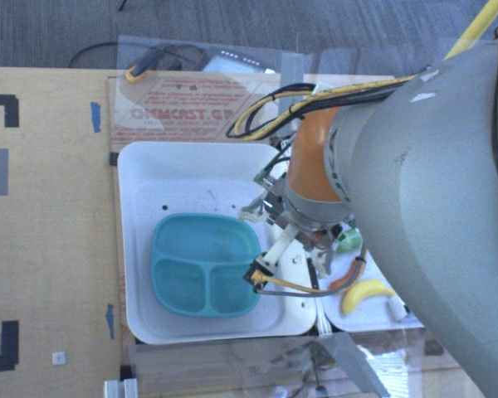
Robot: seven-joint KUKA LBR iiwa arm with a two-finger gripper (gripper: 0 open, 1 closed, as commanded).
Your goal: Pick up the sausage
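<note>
Reaching in from the right, the arm [415,181] hangs its claw [303,251] over the bins' divide, grip unclear

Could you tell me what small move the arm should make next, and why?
Probably shift the gripper toward the right bin. It hangs over the seam between the bins, beside the teal tray, while a reddish piece that may be the sausage lies by the banana there.

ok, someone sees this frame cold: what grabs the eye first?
The big grey arm with its orange band, sweeping in from the right and covering much of the right bin. Next the teal divided tray in the left bin, then the yellow banana peeking out below the arm.
</note>
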